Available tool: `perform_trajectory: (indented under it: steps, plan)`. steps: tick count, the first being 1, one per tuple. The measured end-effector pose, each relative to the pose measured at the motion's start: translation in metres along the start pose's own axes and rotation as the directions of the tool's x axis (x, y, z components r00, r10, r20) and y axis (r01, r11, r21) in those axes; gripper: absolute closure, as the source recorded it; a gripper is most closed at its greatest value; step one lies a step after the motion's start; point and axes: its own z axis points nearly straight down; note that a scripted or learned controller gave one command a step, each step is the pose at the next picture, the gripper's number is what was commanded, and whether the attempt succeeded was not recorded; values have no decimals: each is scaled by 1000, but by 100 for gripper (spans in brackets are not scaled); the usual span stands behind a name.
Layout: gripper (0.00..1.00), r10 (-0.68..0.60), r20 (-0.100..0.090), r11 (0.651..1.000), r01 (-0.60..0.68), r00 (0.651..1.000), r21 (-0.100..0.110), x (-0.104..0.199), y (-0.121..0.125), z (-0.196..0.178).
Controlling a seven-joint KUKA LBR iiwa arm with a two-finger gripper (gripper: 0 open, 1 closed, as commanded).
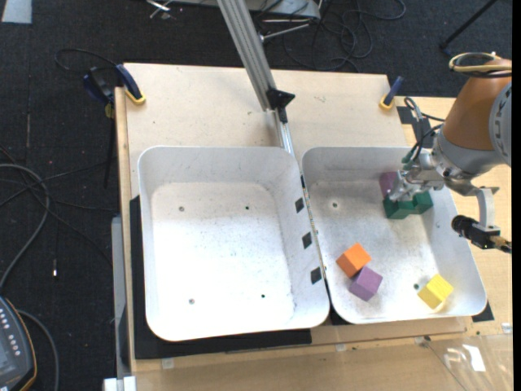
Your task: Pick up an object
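Camera view puts our pincer (404, 192) low over the green block (408, 205) at two o'clock in the right bin (456, 255); we cannot tell its opening. We should centre on green, clear of the pink block (388, 182) at its ten o'clock.

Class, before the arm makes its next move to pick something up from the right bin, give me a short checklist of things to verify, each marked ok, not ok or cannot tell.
1. End effector is over the right bin: ok.
2. A target lies under it: ok, the green block sits right below, with a purple block beside it.
3. Target stands apart from its neighbours: not ok, green and purple blocks look touching.
4. Block gripped between the fingers: cannot tell, the wrist hides the contact.
5. Other candidates free to grasp: ok, the yellow block lies alone near the front; the orange block and a second purple block sit close together.
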Motion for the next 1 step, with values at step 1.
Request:
perform_trajectory:
  steps: [1]
  plan:
    - [0,-1,-4,1000,1,1000,-1,2,1,0]
